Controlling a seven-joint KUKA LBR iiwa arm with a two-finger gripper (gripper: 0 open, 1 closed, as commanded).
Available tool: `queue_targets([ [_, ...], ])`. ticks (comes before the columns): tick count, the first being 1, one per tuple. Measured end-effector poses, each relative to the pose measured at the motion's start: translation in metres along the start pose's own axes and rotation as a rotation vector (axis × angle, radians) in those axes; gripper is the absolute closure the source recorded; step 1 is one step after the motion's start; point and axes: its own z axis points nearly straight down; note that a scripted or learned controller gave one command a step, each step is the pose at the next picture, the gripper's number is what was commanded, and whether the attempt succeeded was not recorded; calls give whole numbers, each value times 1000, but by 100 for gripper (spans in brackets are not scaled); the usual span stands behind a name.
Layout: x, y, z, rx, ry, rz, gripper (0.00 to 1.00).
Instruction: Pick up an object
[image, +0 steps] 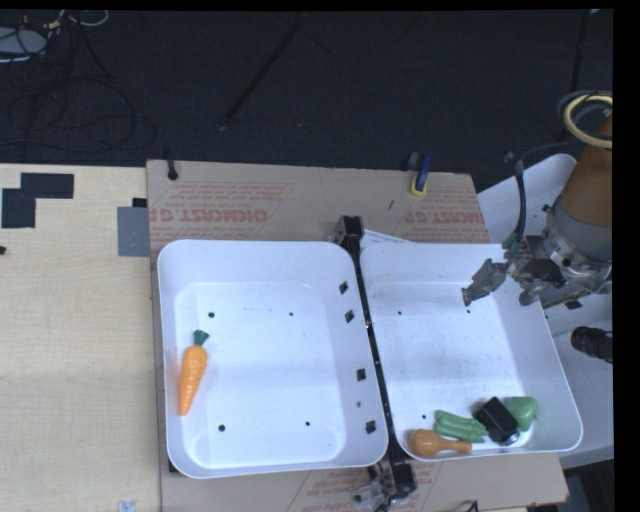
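Note:
My gripper (498, 294) hangs over the upper right part of the right bin (440, 300), its two fingers spread and nothing between them. At that bin's front edge lie a green bean pod (458, 425), a black block (497, 419), a green rounded piece (522, 408) and a tan gourd-shaped toy (437, 444), all well below the gripper in the view. An orange carrot (191, 373) with a green top lies at the left side of the left bin (260, 300).
A black divider (364, 340) runs between the two bins. Both bins rest on a cardboard sheet (300, 205) with a blue and yellow clamp (420, 175) at its back edge. The arm's orange band (592, 180) is at the far right.

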Motion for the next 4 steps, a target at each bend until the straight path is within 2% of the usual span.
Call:
queue_targets([
  [1,-2,31,124,7,1,-3,0],
  [2,44,69,-82,-20,-3,-6,0],
  [3,42,66,-81,0,-2,-4,100],
  [4,2,38,-116,-4,-3,3,100],
])
